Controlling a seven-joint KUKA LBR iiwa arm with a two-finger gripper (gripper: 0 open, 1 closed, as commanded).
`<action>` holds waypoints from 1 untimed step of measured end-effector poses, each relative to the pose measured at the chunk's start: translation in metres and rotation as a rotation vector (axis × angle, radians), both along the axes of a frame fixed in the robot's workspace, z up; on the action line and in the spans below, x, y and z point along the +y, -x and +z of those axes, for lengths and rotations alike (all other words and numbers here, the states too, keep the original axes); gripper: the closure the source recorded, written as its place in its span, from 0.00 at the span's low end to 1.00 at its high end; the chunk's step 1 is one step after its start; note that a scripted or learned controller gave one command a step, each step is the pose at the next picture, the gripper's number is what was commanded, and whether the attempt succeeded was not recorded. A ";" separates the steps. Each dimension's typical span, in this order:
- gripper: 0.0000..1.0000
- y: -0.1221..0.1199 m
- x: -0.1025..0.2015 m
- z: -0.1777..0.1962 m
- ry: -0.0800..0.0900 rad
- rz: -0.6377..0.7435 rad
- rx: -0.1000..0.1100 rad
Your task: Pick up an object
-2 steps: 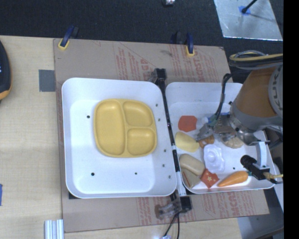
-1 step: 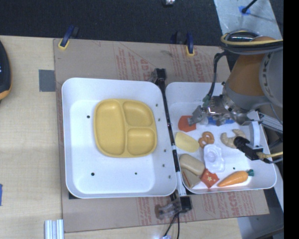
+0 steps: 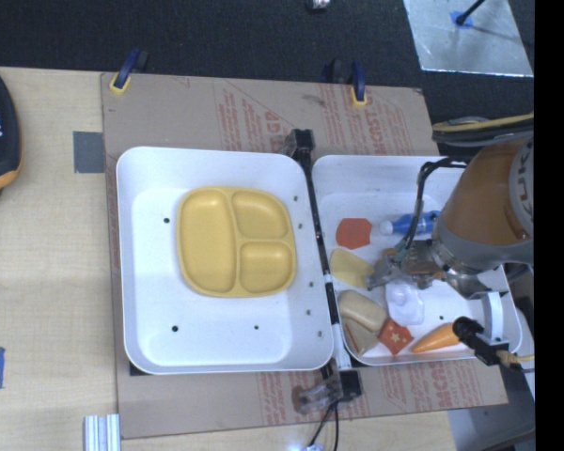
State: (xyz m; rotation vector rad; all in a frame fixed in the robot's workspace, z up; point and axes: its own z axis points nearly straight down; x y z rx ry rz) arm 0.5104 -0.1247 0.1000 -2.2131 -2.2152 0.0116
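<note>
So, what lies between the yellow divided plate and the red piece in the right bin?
In the camera view, between the yellow divided plate and the red piece lie bare white floor of the left bin and the two bins' adjoining rims.

Legible markings — we find few. The brown cardboard sheet (image 3: 263, 111) under both bins carries red printed lettering in slanted rows along its borders; we can see that it is text, but the letters are too small and blurred for us to read. On the arm (image 3: 489, 205), at the frame's right edge, we make out part of large dark lettering — cut off, so we cannot give the word. Nothing else bears readable text.
</note>
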 end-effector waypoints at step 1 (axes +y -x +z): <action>0.00 -0.111 0.019 -0.008 0.003 0.008 -0.019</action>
